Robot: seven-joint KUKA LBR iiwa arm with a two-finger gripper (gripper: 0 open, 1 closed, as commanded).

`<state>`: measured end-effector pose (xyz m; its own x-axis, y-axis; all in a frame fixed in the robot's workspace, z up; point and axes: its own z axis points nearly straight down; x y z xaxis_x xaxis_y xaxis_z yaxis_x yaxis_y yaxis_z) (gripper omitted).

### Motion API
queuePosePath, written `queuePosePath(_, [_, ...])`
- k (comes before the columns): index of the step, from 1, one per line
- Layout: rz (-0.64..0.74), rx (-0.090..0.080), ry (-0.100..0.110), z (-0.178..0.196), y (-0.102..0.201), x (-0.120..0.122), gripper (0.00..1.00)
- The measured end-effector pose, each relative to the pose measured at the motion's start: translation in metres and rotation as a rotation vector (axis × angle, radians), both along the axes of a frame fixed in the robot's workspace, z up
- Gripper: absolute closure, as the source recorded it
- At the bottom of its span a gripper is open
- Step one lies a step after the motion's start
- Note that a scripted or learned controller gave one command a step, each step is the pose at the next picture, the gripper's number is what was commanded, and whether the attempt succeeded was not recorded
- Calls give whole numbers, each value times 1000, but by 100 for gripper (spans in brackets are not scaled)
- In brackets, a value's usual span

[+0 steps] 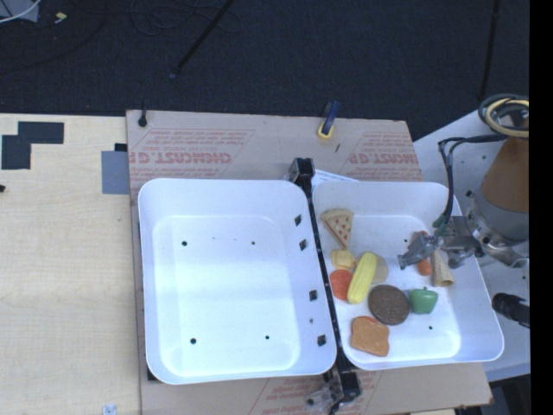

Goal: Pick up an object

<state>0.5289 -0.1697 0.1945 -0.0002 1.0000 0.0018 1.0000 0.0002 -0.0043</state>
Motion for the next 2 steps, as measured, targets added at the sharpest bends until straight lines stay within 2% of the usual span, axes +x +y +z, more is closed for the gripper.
queuePosePath(1, [3,1,-4,-111,52,25,0])
queuePosePath(2, [4,-1,-6,-107,71,93,0])
